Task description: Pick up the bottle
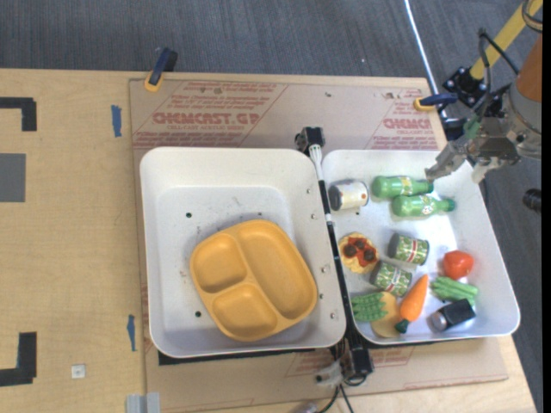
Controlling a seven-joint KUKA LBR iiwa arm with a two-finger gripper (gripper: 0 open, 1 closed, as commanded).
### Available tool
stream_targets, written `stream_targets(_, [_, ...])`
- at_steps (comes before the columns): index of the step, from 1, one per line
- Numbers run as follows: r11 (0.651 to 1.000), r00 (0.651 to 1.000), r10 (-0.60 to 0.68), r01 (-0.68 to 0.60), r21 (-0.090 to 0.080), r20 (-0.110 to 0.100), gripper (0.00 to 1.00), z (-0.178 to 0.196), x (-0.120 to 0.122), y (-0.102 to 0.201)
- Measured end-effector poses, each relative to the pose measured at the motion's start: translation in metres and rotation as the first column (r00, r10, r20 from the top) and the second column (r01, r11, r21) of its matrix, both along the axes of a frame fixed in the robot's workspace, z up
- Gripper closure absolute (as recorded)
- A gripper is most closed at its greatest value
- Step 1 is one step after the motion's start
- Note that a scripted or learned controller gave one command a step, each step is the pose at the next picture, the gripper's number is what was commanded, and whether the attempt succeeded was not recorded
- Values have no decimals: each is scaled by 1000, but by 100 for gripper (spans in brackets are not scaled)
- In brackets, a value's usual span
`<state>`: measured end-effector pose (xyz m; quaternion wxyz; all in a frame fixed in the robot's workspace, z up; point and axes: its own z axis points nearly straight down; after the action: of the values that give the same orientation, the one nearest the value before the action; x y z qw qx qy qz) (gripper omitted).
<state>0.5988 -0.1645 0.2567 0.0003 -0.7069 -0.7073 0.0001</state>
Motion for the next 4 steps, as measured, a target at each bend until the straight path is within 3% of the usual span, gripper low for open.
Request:
stream_targets(1, [1000, 1000, 1, -1, -1, 3, 100, 11, 1, 0])
stream_targets(2, [992, 992, 128, -128, -4, 4, 100, 47, -28, -60])
stream_targets(4, [992, 992, 129, -129, -8, 11, 100, 68, -26, -60])
